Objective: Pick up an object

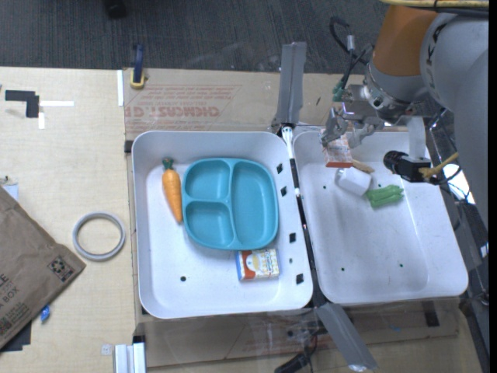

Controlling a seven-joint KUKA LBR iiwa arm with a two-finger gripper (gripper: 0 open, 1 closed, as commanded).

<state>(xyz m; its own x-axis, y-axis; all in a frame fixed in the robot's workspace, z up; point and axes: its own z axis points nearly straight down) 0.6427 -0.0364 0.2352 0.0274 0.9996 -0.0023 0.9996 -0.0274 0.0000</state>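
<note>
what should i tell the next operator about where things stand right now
Gripper: over the back left corner of the right bin; no object seen between its fingers.
Right bin: white piece and green piece lie just in front of the gripper.
Left bin: carrot, blue divided plate, small carton.
Done: nothing visibly picked.
Left: grasp and lift one object.
</note>
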